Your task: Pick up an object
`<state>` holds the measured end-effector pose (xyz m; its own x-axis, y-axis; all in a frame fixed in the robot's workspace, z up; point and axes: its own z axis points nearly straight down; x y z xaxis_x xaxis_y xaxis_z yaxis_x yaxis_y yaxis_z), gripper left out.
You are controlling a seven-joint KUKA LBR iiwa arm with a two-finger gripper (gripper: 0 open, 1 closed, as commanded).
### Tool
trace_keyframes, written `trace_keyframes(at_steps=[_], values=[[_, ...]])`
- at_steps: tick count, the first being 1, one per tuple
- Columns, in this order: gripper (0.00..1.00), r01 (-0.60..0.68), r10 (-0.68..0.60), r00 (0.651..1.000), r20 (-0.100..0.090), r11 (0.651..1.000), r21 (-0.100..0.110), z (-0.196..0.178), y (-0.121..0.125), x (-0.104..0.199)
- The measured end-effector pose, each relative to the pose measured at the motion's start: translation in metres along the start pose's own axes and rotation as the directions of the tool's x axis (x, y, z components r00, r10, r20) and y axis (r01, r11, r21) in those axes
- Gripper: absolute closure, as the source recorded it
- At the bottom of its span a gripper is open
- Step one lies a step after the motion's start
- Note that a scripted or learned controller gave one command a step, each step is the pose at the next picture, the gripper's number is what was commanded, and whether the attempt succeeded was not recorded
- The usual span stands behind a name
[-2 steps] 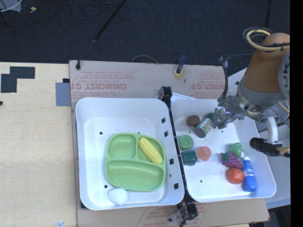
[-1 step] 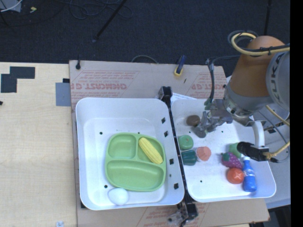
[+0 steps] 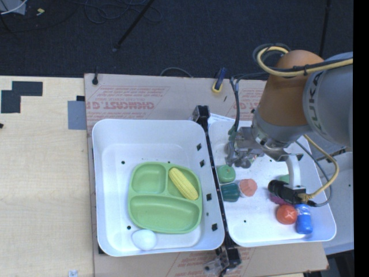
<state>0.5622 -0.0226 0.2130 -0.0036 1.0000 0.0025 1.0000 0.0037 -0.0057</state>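
Green tray (image 3: pixel 164 212), yellow corn (image 3: pixel 183 183), white egg (image 3: pixel 143 239), orange ball (image 3: pixel 286 213).

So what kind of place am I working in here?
Probably a robotics lab bench: two shallow white bins, toy items like a yellow plastic corn cob on a green divided plate, and loose cables on dark carpet.

Dark carpet (image 3: pixel 173 27) behind pale bench (image 3: pixel 40 183)

Two white bins sit side by side. The left bin (image 3: pixel 109 154) holds a green divided plate (image 3: pixel 164 205) with a yellow corn cob (image 3: pixel 183 183) in its upper right compartment, and a white egg (image 3: pixel 143 239) just below the plate. In the right bin (image 3: pixel 323 227), the gripper (image 3: pixel 237 157) hangs just above a green piece (image 3: pixel 226 173), near a teal block (image 3: pixel 230 192), a pink piece (image 3: pixel 248 187), an orange ball (image 3: pixel 286 213) and a blue item (image 3: pixel 304 220).
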Motion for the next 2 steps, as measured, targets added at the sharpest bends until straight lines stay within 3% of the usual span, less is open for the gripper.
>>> trace_keyframes(at_steps=[1,2], values=[[1.0,0.001,-0.001,1.0,0.001,1.0,-0.003,-0.019,-0.014,0.053],[1.0,-0.002,0.002,1.0,0.002,1.0,-0.002,-0.015,-0.008,0.067]])
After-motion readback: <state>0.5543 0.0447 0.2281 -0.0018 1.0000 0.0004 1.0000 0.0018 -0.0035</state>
